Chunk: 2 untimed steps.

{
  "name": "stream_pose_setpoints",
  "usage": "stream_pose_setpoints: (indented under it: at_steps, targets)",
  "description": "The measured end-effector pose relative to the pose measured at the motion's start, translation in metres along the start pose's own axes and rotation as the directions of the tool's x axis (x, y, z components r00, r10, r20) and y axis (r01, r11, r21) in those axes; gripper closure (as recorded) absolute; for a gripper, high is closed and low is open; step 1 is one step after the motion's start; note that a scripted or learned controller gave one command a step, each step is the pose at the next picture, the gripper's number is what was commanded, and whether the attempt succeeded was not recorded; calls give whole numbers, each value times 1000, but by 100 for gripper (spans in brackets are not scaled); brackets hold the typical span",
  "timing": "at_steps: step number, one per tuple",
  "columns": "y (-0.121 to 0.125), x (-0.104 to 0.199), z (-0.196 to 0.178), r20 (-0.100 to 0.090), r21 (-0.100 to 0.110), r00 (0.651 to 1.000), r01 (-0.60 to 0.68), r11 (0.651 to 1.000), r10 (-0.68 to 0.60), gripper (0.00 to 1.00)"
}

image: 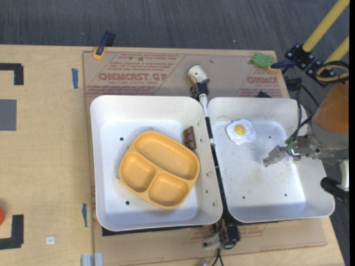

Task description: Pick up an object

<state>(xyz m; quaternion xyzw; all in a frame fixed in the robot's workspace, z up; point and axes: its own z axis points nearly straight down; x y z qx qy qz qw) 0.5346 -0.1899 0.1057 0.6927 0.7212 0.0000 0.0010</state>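
Observation:
A toy fried egg (pixel 240 131) lies flat in the right bin (pixel 310 201), near its far left corner. My gripper (pixel 273 157) hangs over the right bin's middle right part, about a hand's width to the right of the egg and nearer the camera, apart from it. Nothing shows in its grasp. In the left bin (pixel 105 148) a yellow three-compartment plate (pixel 160 168) lies at the centre. A small brown bar (pixel 189 138) rests against that bin's right wall, just beyond the plate.
The grey arm with its orange band (pixel 335 112) comes in over the right bin's right wall. A white and black fixture (pixel 197 77) stands behind the ridge between the bins. Cables and a yellow pole (pixel 327 21) occupy the far right.

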Motion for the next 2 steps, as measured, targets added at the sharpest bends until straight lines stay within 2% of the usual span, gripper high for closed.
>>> stream_pose_setpoints:
  at_steps: [1,2]
  targets:
    - [1,1,-10,1,-2,1000,1,1000,-1,100]
    - [84,-26,-88,1,-2,995,104,995,-104,100]
